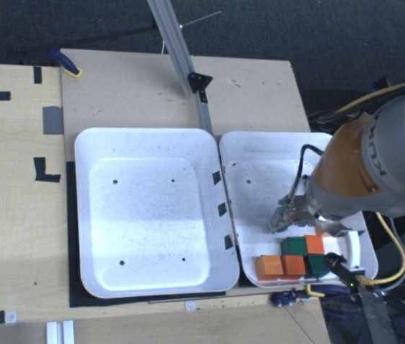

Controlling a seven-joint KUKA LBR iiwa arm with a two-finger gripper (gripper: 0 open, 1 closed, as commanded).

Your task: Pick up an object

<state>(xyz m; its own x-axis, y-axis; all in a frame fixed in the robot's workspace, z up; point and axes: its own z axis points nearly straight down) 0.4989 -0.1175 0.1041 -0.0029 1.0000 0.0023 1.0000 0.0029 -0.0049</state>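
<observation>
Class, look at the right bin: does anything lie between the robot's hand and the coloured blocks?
Nothing visible does. The hand sits just above and left of the blocks in the right bin, with bare white floor between them.

Orange blocks and green blocks lay clustered together at the right bin's near edge.

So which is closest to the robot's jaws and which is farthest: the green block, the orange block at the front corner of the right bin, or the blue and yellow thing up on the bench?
Measured from the gripper:
1. Green block, just below it in the right bin.
2. Orange block, at the front of the right bin.
3. Blue and yellow thing, on the bench past the left bin's far corner.
</observation>
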